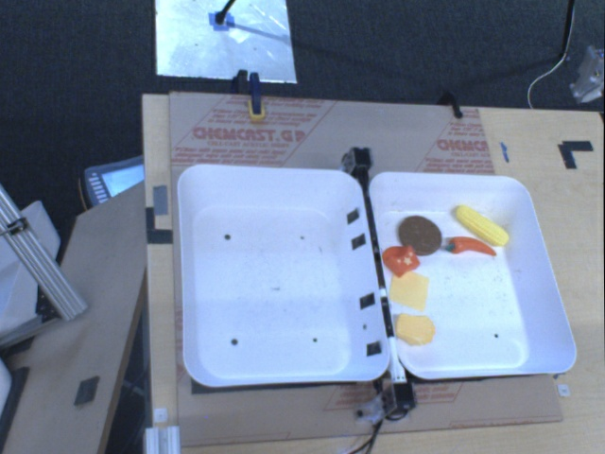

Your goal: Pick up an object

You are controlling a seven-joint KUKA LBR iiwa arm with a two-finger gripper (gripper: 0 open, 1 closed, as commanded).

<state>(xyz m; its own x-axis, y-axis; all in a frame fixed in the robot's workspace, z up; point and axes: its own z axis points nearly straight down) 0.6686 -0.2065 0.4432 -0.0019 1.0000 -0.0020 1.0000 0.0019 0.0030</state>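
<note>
Can't tell the gripper's state from this view. Targets sit clustered in the right bin [539, 282]: brown disc [420, 235], corn [482, 225], chili [470, 246], tomato slice [401, 260], probably cheese [409, 291]. Risk: flat pieces (near the divider wall) slip or get double-picked.

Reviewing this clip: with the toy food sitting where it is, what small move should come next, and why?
Probably bring the arm in over the right bin and line up above the corn cob. All the pieces lie there: the corn, a brown disc, a chili pepper, a tomato slice and two yellow pieces. The corn lies slightly apart from the others, so it seems the easiest pick.
</note>
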